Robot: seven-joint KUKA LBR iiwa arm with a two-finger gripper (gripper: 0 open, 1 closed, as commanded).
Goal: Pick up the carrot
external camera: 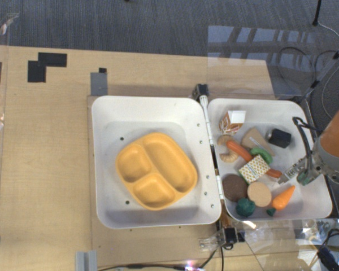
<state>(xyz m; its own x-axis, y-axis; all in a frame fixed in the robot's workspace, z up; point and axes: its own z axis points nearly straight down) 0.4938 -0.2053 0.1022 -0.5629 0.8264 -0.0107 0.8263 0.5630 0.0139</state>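
An orange carrot [284,197] with a small green end lies tilted in the front right part of the right bin [319,210]. A second, redder carrot-like piece [238,149] with a green top lies near the bin's middle left. My gripper [301,174] hangs over the bin's right side, just above and to the right of the orange carrot and apart from it. Nothing is seen in its grasp.
Crowded around the carrots are a checkered box [254,168], a tan disc [259,193], a brown disc [234,186], a dark green ball [246,208], a black block [279,137] and a white box [235,118]. A yellow divided plate [155,169] sits in the left bin [107,151].
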